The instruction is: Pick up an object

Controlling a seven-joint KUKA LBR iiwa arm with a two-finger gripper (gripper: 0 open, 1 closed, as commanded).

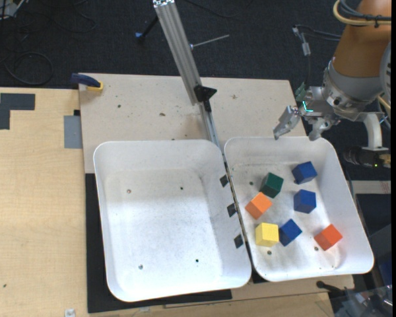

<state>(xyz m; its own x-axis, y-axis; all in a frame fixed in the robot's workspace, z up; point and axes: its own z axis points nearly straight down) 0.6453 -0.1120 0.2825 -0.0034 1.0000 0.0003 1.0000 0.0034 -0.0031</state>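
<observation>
L bin: bare. R bin, centre-right of frame: orange cube, yellow cube, green cube, blue cubes, red-orange cube. Best pick prob. upper blue cube: nearest, clear sides; descend straight, fingers astride. Gripper upper right, above bin's far rim, fingers spread, holding nothing. Arm enters from R, wrist angled down-left.

metal rail, blue clamp, cables
</observation>
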